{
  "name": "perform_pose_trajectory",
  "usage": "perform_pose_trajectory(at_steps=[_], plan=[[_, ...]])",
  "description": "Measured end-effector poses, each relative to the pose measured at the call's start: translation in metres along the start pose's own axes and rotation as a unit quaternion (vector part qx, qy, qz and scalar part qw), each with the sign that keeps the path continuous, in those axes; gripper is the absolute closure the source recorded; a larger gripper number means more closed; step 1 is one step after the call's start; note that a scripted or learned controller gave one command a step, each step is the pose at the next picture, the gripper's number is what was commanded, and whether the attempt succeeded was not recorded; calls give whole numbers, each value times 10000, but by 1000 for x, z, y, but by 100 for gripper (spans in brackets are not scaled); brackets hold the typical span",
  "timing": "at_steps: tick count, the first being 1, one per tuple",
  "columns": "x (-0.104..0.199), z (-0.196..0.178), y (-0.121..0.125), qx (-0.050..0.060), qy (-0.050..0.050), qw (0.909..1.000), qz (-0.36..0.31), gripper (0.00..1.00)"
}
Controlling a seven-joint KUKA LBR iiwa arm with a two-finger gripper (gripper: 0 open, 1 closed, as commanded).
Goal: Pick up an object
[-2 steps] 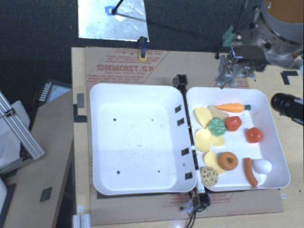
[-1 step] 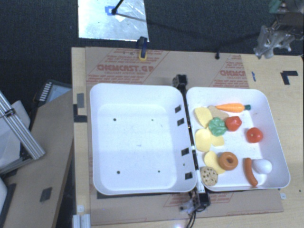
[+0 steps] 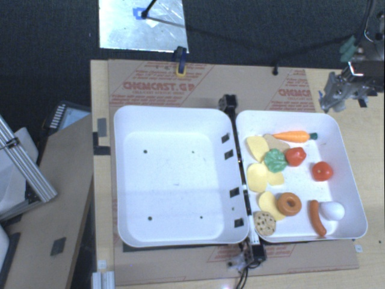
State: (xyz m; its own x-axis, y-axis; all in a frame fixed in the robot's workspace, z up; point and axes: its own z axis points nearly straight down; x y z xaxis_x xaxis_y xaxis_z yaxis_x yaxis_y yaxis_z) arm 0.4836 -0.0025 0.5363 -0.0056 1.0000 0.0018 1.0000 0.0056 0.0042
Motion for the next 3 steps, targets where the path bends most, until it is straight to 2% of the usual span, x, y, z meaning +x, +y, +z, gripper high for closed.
perform_pose_trajectory(at_steps=[1, 2, 3], plan=[[50, 87, 3, 50, -7, 10000, -17, 100], [54, 96, 34, 11, -10, 10000, 17, 100], [120, 0, 2, -41, 18, 10000, -28, 100]])
